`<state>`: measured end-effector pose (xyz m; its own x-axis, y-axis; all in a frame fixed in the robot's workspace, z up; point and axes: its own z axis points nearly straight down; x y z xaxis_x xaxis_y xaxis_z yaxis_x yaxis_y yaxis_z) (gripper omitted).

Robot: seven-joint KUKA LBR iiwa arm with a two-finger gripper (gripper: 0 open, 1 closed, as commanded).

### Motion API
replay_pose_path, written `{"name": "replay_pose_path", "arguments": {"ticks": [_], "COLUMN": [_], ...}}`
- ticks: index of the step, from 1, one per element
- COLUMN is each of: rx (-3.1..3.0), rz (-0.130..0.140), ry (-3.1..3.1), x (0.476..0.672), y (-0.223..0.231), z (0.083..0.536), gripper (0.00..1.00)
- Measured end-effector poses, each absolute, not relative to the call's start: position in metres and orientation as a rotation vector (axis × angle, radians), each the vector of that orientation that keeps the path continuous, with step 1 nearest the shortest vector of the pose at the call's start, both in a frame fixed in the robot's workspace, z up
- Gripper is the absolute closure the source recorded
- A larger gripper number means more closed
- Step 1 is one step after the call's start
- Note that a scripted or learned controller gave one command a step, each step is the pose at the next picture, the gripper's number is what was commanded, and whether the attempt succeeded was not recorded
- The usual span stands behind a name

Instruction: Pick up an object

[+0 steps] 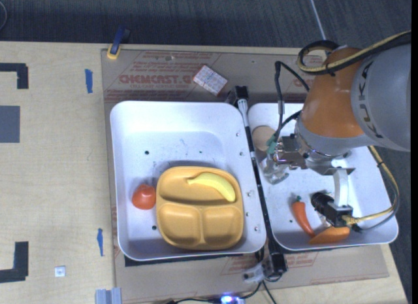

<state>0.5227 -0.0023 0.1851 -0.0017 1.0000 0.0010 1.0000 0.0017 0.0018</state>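
Note:
My gripper (273, 167) hangs low over the left side of the right bin (375, 165), close to its left wall. A beige rounded object (262, 136) lies just behind the gripper, partly hidden by it. Toward the bin's front sits a small orange carrot (301, 217) with a green top, and a flat orange piece (330, 235) rests against the front wall. In the left bin (130, 126) a yellow divided tray (199, 221) holds a banana (214, 185), with a red tomato (144, 196) beside the tray's left edge.
The orange-banded wrist and grey arm cover the back and right of the right bin. The ridge between the two bins runs just left of the gripper. A small patterned card (209, 79) lies on the board behind the left bin.

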Motion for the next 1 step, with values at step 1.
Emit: {"name": "replay_pose_path", "arguments": {"ticks": [1], "rx": [2.220], "rz": [0.002], "ry": [2.222], "x": [0.5226], "y": [-0.0029], "z": [0.1849], "gripper": [0.00]}}
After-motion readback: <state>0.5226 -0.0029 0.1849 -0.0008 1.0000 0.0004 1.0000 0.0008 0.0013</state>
